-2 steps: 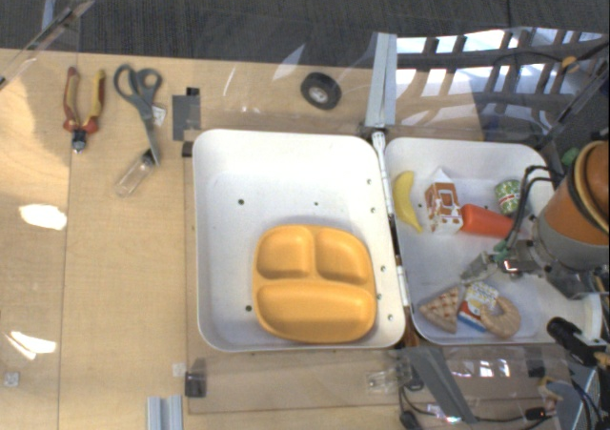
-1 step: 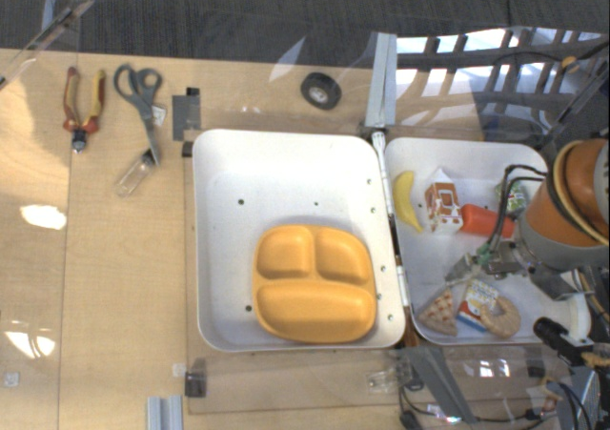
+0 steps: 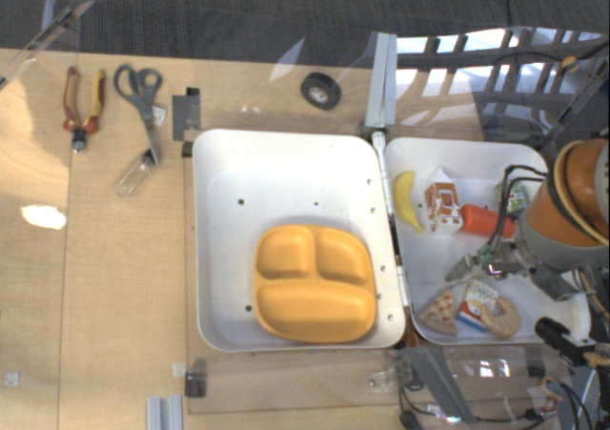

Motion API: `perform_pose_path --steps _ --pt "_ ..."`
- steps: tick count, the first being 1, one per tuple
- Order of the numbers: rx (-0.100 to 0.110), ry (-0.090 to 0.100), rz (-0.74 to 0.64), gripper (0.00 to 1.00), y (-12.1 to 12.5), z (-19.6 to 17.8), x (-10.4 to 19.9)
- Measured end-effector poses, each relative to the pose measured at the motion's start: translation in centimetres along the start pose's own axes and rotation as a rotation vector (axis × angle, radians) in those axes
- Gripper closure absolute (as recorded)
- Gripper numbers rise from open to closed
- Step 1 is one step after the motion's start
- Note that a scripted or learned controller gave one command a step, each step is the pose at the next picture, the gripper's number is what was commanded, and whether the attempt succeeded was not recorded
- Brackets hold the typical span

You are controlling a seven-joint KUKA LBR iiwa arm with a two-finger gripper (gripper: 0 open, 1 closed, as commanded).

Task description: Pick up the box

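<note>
The gripper [image 3: 474,264] is hanging low in the right bin [image 3: 534,153] — whether its jaws are open or closed I cannot tell — while the box [image 3: 442,206] is lying just beside the banana [image 3: 407,199], apart from it.

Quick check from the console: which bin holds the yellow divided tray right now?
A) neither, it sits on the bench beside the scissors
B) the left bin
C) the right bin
B: the yellow divided tray lies in the left bin, toward its near edge, while the banana and other small items lie in the right bin.
</note>
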State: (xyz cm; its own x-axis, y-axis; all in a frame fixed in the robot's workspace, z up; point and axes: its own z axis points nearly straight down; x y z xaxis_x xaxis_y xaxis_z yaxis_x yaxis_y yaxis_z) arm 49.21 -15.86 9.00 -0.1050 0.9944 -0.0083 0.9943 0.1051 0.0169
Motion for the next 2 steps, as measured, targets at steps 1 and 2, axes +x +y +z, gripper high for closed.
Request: perform_pose_path --steps 1,2 --pt "-0.001 -0.001 0.191 0.0 0.17 -0.01 1.29" --pt "-0.001 -0.002 0.118 0.0 0.21 -0.03 2.04"
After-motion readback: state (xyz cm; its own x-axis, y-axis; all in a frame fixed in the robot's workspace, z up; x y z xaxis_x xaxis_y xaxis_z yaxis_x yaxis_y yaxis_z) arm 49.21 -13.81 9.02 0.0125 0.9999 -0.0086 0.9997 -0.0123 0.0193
